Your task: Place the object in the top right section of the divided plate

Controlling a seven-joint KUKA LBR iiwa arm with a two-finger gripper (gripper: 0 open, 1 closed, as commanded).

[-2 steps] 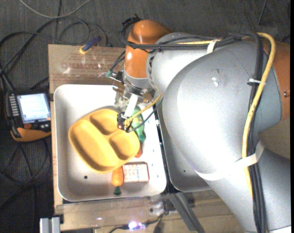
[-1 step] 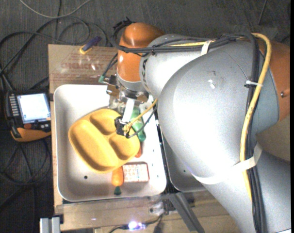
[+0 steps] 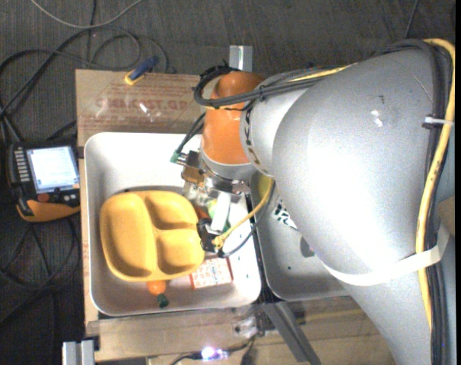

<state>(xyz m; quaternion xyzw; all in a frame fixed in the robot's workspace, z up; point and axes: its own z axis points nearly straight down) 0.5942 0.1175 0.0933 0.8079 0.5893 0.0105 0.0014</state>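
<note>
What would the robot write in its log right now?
arm: over left bin | gripper: at plate right edge | box: beside plate

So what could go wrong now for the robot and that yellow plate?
The gripper sits right at the yellow divided plate's right edge, so it might bump and slide it. The small orange object lies tight against the plate's lower rim, probably awkward to grab. The red-and-white box beside it could get knocked.

The plate (image 3: 151, 234) lies in the left bin (image 3: 124, 150); a box (image 3: 211, 276) and two small objects (image 3: 159, 292) sit just below it.
</note>
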